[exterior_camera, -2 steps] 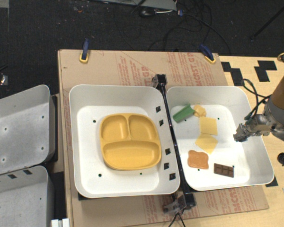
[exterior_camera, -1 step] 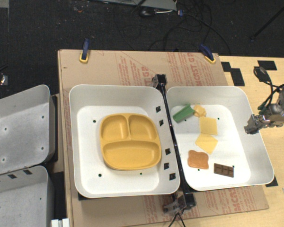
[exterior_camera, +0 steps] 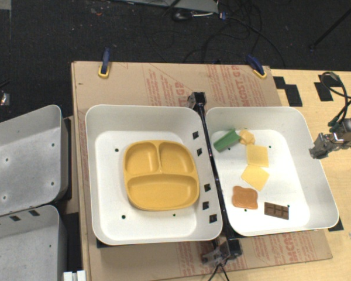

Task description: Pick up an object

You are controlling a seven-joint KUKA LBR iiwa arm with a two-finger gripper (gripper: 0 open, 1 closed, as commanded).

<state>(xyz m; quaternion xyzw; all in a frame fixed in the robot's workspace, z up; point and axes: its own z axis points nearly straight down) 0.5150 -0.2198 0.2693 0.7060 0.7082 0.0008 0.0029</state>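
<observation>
— Looking down at the table [exterior_camera: 164, 78], what sits in the left bin [exterior_camera: 99, 157]?

— One yellow divided plate [exterior_camera: 161, 175], three compartments, lying flat near the middle of that bin's floor.

— And the right bin [exterior_camera: 292, 127]?

— Several toy food pieces, all on the white floor. A green piece [exterior_camera: 225, 140] lies tilted near the divider between the bins, toward the far end. Just beside it, touching or nearly so, is a small yellow lump [exterior_camera: 246, 137]. Below those comes a pale yellow square slice [exterior_camera: 257, 156], and another yellow slice [exterior_camera: 255, 177] overlaps or touches its near edge, turned at an angle. Nearer the front lie an orange-brown toast-shaped piece [exterior_camera: 244, 198] and, just to its right, a dark brown chocolate bar [exterior_camera: 276, 211], apart from each other.

— Where is the pincer [exterior_camera: 323, 147]?

— At the right edge of the view, over the outer rim of the right bin, about level with the pale yellow slice but well apart from every food piece. Cables trail behind it.

— Is it gripping anything?

— It is too small and blurred; I cannot tell how wide it stands or whether anything is in it. All the pieces I listed rest on the bin floor.

— Anything else around?

— Two more white bins [exterior_camera: 23, 157] lie off the table to the left, and blue-and-yellow clamps [exterior_camera: 105, 63] hold the table's far edge.
</observation>
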